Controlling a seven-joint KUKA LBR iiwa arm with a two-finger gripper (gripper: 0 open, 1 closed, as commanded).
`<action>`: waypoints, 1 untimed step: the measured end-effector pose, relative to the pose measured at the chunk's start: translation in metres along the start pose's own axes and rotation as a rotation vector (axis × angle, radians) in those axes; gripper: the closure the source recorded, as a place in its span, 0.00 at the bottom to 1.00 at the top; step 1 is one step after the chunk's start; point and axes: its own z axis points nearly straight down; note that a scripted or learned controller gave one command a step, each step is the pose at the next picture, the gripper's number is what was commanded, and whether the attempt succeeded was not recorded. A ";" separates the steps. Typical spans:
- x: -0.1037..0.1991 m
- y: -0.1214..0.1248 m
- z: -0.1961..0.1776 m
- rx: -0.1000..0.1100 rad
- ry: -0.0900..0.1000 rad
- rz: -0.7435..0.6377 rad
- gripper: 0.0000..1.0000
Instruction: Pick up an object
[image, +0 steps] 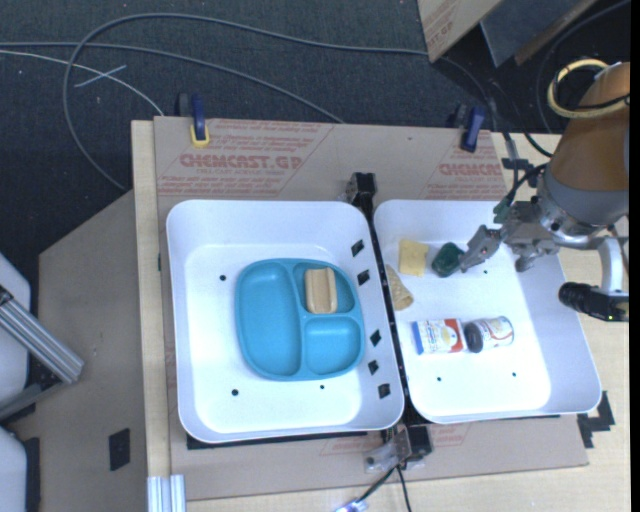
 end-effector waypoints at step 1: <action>0.000 0.003 -0.008 -0.015 -0.002 -0.003 0.00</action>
